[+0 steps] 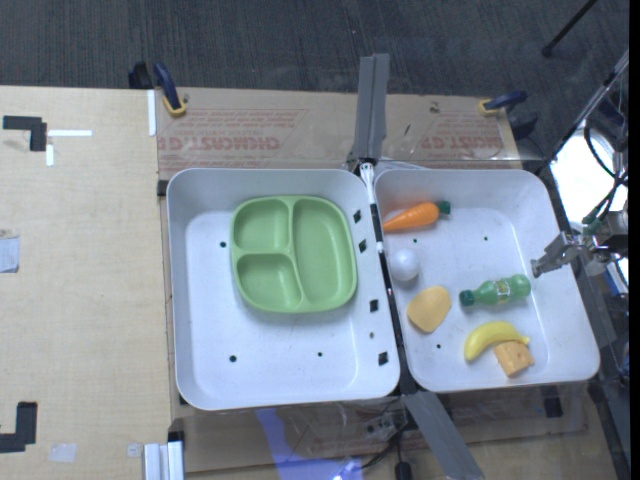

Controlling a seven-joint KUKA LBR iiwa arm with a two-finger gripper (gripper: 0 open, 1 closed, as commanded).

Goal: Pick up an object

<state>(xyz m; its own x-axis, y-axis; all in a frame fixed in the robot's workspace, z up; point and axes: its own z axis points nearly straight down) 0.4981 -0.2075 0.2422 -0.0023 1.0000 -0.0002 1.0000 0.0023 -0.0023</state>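
Tool (pixel 548 263) partly beyond right edge

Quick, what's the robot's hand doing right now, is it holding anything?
Hand: at the right rim of the right bin, near the green bottle; nothing seen in it. Open or closed cannot be told.

A light wooden bench (pixel 80 298) carries two shallow white bins side by side, their inner rims touching. The left bin (pixel 200 368) and the right bin (pixel 560 353) rest on a brown cardboard sheet (pixel 260 133), held at the bench's far edge by blue clamps (pixel 165 86). Black markers (pixel 25 131) sit on the bare wood at left.
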